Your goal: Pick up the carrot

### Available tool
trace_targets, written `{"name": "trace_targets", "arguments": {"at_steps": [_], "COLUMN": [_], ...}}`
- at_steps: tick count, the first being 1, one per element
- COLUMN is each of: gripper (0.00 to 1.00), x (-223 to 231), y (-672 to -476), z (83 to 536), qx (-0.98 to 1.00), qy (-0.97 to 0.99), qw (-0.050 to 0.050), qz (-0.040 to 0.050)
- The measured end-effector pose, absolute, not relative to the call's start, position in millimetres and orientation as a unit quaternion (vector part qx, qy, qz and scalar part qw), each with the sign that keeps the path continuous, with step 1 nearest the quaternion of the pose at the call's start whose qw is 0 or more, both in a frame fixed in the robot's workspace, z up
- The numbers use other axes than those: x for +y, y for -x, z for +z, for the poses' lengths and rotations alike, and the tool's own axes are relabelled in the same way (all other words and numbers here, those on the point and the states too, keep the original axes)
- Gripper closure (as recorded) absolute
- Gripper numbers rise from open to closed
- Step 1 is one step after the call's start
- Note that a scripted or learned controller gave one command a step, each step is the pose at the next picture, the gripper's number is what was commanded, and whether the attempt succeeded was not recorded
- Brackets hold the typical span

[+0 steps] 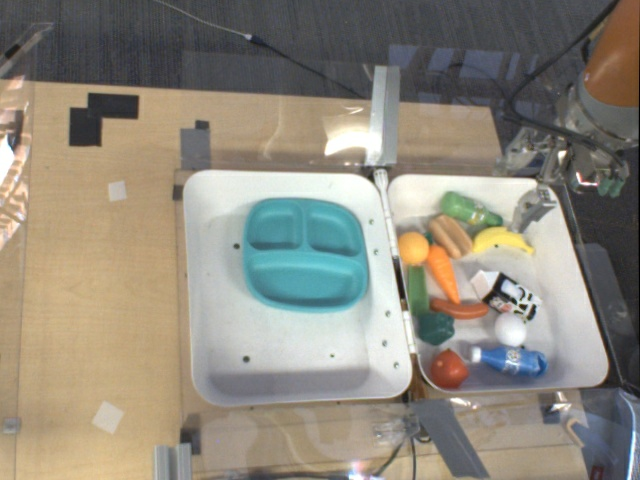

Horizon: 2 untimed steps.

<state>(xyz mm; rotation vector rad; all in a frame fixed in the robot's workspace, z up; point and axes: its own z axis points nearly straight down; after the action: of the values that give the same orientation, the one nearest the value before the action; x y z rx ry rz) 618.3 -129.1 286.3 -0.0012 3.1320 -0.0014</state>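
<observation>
Camera view, slanted top-down on table (90,298), two white bins side by side. Left bin (215,368) carrying teal divided plate (303,253) near its middle. Right bin (580,308) crowded with toy food. Carrot (443,273) lying at right bin's left side, slanting from upper left to lower right, touching orange (412,248) at its top end and hot dog bun (451,235) just above. Red sausage (460,308) lying just under carrot's tip. Green pepper (433,326) sitting below, toward bin's left wall, with dark green vegetable (416,286) pressing along that wall beside carrot. Green bottle (468,209) lying near bin's far edge, banana (502,239) just beside it. Black-and-white carton (512,296) resting mid-bin, white egg (510,330) just below it, blue bottle (512,361) and red tomato (449,368) sitting along bin's near edge. Arm (610,73) reaching in over table's far right corner. Tool (532,211) hanging over right bin's far right corner, just above banana, well apart from carrot. Tool's grip state: cannot tell, too small and blurred. Carrot untouched, lying flat in bin.
</observation>
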Motion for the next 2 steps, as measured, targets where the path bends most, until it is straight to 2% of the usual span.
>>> {"name": "trace_targets", "arguments": {"at_steps": [1,2], "gripper": [0.0,0.0], "x": [-95.6,-86.1], "y": [-598.4,-578.1], "z": [133.3,90.3], "qx": [0.999,0.993], "qy": [-0.037,-0.12], "qw": [-0.001,0.009], "qz": [0.0014,0.0001]}}
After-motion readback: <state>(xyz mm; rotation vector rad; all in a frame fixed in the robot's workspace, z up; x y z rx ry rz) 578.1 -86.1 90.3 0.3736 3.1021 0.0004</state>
